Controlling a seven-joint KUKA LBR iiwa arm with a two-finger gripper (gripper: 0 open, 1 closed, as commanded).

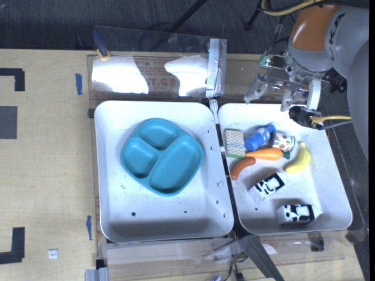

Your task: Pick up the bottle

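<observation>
The two-finger metal gripper (283, 95) hangs over the far rim of the right shallow white bin (334, 174), and its two fingers stand apart with nothing between them, so it is released and holds no object. The small blue plastic bottle with a white neck (259, 139) lies on its side on the bin floor, below the gripper and a little to the near-left of it as the camera sees, and it is near the tool but not touching it. Its long axis runs at a slant, from the blue body on the left and near side up to the cap end on the right and far side. I judge that the coming move depends on this: the gripper must travel a short way toward the near-left and then go down, with the fingers turned across the bottle's axis. The space is tight. A grey mesh sponge (234, 143) is just beside the bottle's body, a small white and red can (284, 141) lies just beside its cap end, and an orange plastic carrot (256, 158) lies along its near side, almost touching. Farther from the tool are a yellow plastic banana (298, 160) and two black and white blocks (268, 185). The left bin, well apart, bears a blue divided plate (162, 156).
</observation>
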